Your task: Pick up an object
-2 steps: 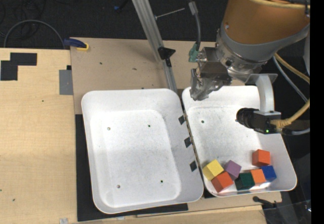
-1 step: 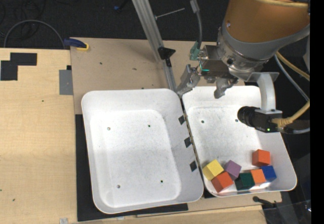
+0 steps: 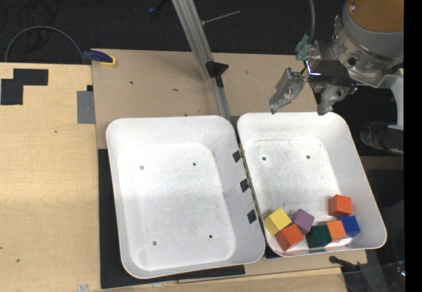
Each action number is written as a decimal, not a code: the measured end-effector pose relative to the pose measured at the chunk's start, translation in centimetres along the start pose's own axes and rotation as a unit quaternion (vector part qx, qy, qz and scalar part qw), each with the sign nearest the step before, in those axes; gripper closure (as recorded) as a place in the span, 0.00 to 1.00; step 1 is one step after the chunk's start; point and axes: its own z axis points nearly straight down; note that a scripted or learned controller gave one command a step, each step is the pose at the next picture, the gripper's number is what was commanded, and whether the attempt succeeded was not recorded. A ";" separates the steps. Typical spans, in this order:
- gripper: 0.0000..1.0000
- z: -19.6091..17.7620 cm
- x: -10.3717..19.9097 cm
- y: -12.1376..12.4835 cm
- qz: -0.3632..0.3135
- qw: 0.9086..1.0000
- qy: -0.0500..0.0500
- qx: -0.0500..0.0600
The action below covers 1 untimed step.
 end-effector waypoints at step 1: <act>0.00 -5.8 -5.2 0.2 0.000 1.000 0.000 -0.001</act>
